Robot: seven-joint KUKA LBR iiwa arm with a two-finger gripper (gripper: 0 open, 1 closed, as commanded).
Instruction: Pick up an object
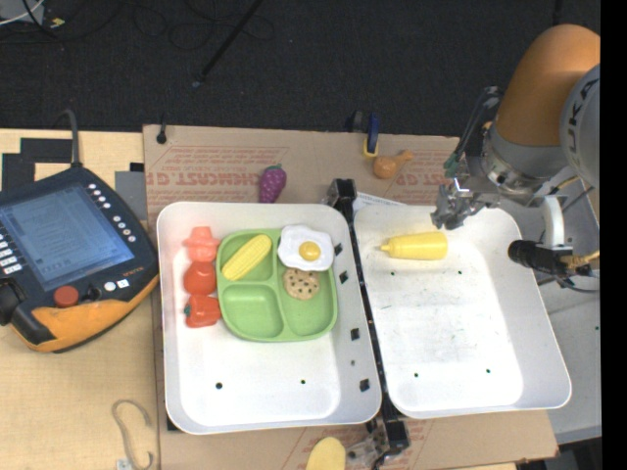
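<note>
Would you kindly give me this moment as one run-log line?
gripper: above right bin's far edge | yellow bottle: lying in right bin, near gripper, not held | left bin: green tray, toy food

Resting at the desk's left edge: a teach pendant (69, 253), dark screen, orange underside. Behind the bins, on cardboard (225, 160): purple grapes (272, 182) and a small orange piece (390, 164). At the front edge, a yellow lump (326, 453).

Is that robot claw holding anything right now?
No. The gripper hangs above the right bin's far edge; the yellow bottle lies apart from it.
</note>
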